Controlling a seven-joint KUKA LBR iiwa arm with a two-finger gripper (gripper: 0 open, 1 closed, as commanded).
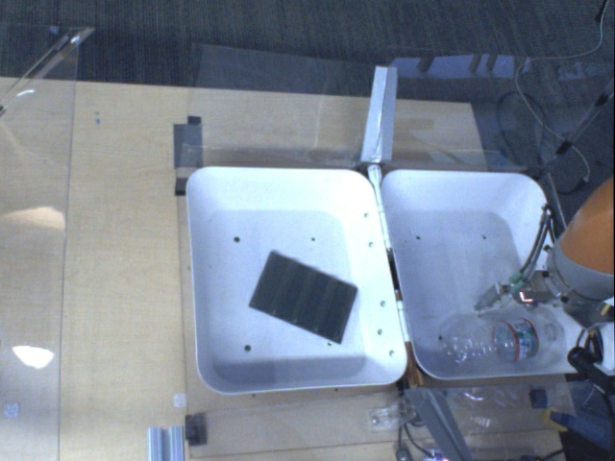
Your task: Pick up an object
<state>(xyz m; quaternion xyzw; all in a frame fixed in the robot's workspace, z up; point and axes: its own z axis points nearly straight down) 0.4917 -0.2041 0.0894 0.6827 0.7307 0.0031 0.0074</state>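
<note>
Camera view: 2 white bins sit mid-frame. The left bin [207,257] holds 1 dark ribbed flat pad [304,297], lying tilted near its centre. The right bin [452,195] holds 1 clear plastic bottle [490,341] on its side at lower right. The gripper [504,294] hangs just above the bottle; whether it is parted or closed I cannot tell. Judged step: the approach. Next, descend squarely onto the slippery bottle.
</note>
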